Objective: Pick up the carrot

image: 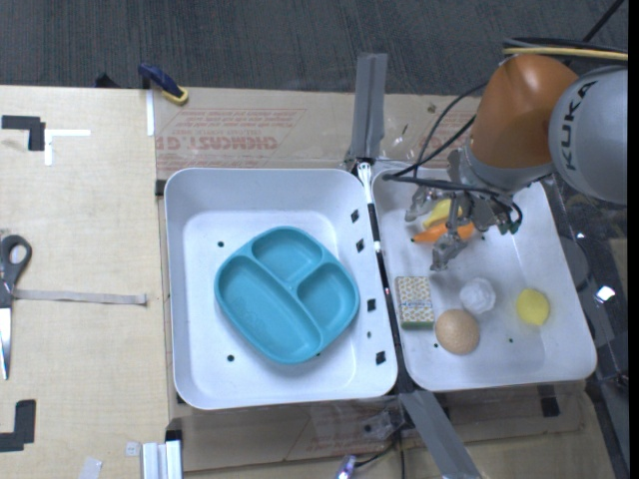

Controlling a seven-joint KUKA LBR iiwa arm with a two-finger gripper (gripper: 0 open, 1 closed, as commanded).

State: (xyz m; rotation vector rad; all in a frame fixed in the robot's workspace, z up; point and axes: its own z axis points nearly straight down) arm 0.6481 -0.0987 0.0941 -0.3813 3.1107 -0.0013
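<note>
The carrot is a small orange piece lying in the right bin, toward its back left. My gripper hangs straight over it, and its dark body covers part of the carrot. The orange of the carrot shows on both sides of the gripper body. The view does not tell whether the gripper touches the carrot or holds it. A yellow item lies just behind the carrot, partly under the wrist.
The right bin also holds a patterned sponge, a brown egg-shaped item, a clear round piece and a yellow lemon. A blue divided plate lies in the left bin. Scissors rest on the bench at far left.
</note>
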